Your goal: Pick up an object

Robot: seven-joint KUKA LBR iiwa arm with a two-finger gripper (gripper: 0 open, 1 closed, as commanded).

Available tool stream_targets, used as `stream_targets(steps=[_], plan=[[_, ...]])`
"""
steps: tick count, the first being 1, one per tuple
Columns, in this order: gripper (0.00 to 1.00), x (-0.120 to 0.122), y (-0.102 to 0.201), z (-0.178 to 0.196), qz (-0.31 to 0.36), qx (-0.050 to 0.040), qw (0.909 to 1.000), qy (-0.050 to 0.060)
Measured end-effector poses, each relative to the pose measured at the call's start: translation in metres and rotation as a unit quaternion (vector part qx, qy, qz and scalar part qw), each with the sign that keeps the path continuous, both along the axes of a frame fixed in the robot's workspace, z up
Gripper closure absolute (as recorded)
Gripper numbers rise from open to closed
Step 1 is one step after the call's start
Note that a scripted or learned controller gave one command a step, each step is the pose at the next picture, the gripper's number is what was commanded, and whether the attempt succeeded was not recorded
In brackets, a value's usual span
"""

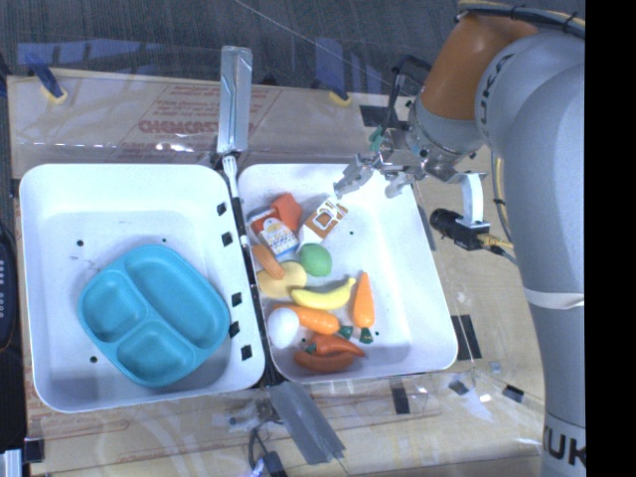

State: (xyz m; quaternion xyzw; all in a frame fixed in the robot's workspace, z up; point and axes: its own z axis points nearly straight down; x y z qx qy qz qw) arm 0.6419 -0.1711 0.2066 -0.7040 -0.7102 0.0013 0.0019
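While the gripper (370, 179) hovers with fingers apart over the right bin's (422, 266) far end, the small orange-and-white carton (326, 218) just below it looks light, stiff and boxy, best pinched across its flat sides.

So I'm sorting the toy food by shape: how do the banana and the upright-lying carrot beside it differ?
The banana is yellow; the carrot is orange with a green stem end. The banana curves and lies crosswise in the right bin; the carrot is straight and tapered, lying lengthwise. The banana looks somewhat longer. Both are elongated toy foods lying flat in that bin, apart from the pincer.
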Motion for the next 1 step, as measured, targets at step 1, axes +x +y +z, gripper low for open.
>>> stream_targets(steps=[1], plan=[[0.00,-0.0820,0.0148,-0.0754,-0.013,0.0004,0.9999,0.003]])
